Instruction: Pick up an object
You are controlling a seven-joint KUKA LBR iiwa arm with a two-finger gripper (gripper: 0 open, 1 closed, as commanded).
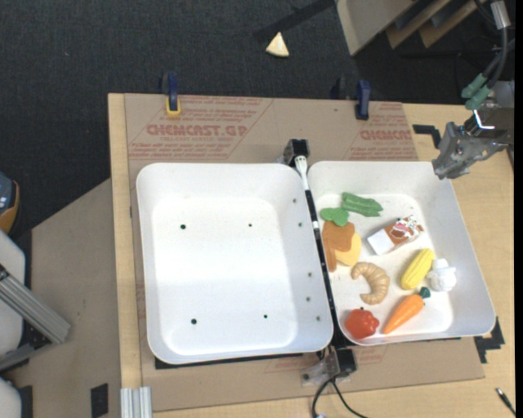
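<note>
The right bin (pixel 458 214) holds several toy foods: a green pepper piece (pixel 361 204), an orange-yellow fruit with a green top (pixel 340 239), a small cake slice (pixel 395 233), a croissant (pixel 373 282), a corn cob (pixel 417 268), a carrot (pixel 404 312), a red tomato (pixel 362 323) and a small white item (pixel 442 276). My gripper (pixel 454 160) hangs at the bin's far right corner, above the rim and away from the toys. Nothing shows between its fingers.
The left bin (pixel 221 261) lies beside the right one, joined by a black hinge strip (pixel 311 220). Both rest on a cardboard sheet (pixel 245 122) held by blue clamps (pixel 171 88). Wooden pieces (pixel 392 24) lie beyond the bench at the top right.
</note>
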